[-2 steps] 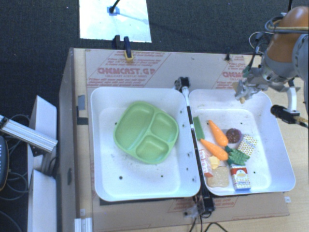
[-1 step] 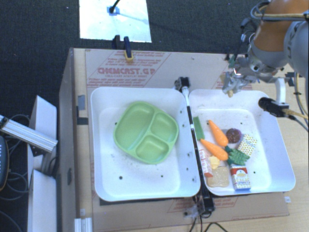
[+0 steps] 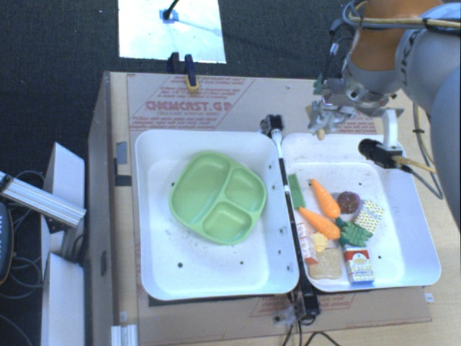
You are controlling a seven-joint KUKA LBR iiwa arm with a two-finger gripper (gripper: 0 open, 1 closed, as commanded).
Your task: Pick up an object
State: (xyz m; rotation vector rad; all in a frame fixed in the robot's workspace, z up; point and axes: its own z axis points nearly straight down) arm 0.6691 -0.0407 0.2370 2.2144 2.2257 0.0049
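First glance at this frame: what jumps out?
The pale green divided plate lying alone in the left bin. Next, the toy food heaped in the right bin, led by two orange carrots. The claw hangs above that bin's far rim.

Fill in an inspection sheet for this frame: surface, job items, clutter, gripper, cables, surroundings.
Surface: bench bearing two white bins, left bin and right bin.
Job items: two carrots, small box and other toy foods piled in the right bin.
Clutter: green divided plate in the left bin.
Gripper: gripper above the right bin's far edge, holding nothing.
Cables: cable beside the right bin.
Surroundings: dark floor, white sheet beyond the bench.
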